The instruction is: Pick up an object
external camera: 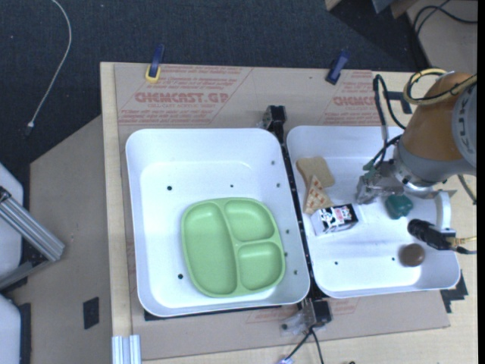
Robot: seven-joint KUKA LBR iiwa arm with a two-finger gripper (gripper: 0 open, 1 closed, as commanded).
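The right bin [364, 275] holds several small objects. Two tan wedge-shaped pieces lie at its left side, one [315, 171] above the other [317, 198]. A small black-and-white carton [337, 218] lies just below them. A teal object [398, 204] sits under the arm's wrist, and a brown round object [411, 255] rests near the front right. My gripper [370, 186] is low over the middle of the right bin, right of the wedges and left of the teal object. I see nothing clearly held.
A green divided plate [231, 246] lies in the left bin [151, 165]. A black clamp [274, 116] sits at the back between the bins. A black part [429, 234] juts from the arm near the brown object.
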